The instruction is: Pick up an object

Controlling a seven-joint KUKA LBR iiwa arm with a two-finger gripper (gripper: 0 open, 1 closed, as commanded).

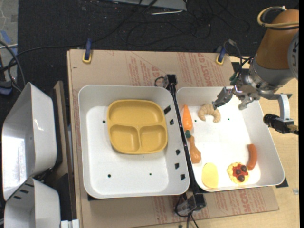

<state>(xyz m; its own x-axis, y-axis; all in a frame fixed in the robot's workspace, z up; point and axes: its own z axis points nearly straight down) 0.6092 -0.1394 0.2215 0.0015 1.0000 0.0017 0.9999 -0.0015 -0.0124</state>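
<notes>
The gripper (233, 99) hangs spread open, holding nothing, beside a curved, bumpy beige croissant (209, 112).

The only lettering I could see was red print on the brown cardboard sheet (128, 68) under the two bins. One line ran up the strip at about one o'clock, another along the edge at about five o'clock. Both were turned and too small to read with any certainty. Nothing else carried a label or number I could make out.
</notes>
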